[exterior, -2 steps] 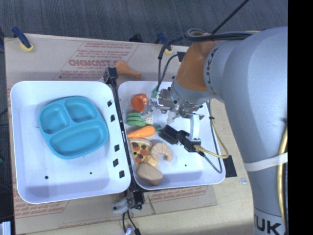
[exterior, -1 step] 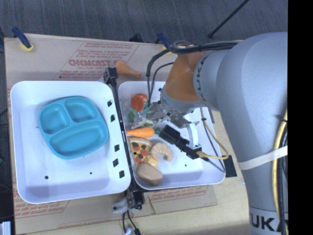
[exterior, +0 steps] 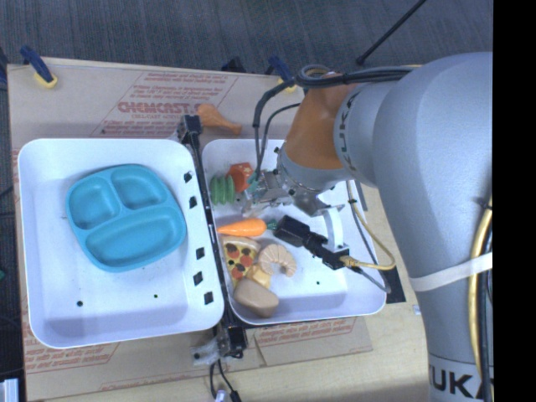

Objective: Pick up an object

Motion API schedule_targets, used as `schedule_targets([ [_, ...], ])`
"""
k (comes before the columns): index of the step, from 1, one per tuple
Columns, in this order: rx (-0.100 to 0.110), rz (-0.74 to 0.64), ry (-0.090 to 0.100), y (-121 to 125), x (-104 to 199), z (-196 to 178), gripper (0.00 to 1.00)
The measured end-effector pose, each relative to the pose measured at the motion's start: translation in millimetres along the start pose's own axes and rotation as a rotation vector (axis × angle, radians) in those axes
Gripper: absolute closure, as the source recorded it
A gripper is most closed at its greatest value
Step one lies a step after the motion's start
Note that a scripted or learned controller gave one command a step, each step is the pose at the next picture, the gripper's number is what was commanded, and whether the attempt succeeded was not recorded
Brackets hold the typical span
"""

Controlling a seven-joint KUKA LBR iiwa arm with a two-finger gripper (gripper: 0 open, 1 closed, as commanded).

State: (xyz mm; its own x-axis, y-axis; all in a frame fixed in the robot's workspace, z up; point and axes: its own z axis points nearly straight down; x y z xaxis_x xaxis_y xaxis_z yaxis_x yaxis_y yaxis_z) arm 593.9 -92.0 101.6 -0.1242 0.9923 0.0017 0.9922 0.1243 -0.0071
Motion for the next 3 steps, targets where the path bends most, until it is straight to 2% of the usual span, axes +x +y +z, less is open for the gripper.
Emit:
schedule_targets([
  [1,0.000,0.000,0.000,0,0,0,0.00],
  [2,-0.002,-0.021,0.000,20,-10,10,0.00],
  [3,-0.002,-0.021,0.000,20,-11,10,0.00],
])
